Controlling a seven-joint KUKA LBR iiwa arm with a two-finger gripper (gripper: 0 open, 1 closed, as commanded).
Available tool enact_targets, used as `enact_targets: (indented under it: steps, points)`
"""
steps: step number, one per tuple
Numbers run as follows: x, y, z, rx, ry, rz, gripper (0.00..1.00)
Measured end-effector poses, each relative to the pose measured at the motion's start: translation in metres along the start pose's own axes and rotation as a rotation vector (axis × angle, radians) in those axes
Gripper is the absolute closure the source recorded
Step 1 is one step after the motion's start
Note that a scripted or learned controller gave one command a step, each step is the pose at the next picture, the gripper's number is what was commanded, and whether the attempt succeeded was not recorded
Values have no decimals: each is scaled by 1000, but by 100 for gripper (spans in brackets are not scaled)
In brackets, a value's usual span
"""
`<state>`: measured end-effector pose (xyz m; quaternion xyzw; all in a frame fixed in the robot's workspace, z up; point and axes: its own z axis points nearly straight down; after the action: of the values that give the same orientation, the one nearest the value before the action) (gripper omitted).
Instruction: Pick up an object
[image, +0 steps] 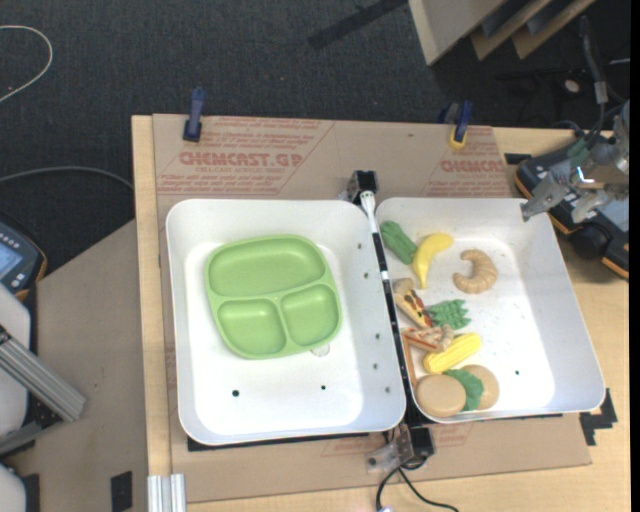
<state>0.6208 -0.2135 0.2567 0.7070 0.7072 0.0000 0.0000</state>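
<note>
The tan plastic toy croissant lies alone near the far edge of the right white bin; it looks light, rigid and slick, best pinched across its thick middle. The gripper hovers beyond the bin's far-right corner; its state I cannot tell.

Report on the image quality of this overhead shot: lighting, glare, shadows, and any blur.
Camera view: even, soft light; the two white bins look bright but keep their rims readable, with only faint shadows under the green tray and the toy foods. The banana and croissant are fairly sharp; the gripper at the right bin's far corner is soft and smeared, so its state is unreadable.
</note>
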Motion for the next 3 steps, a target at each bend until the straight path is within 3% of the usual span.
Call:
enact_targets:
  steps: [1, 2, 3]
  points:
    - [53, -47, 115, 14, 7, -2, 0]
    - [112, -98, 172, -1, 0, -3, 0]
    - [216, -141, 66, -8, 4, -10, 0]
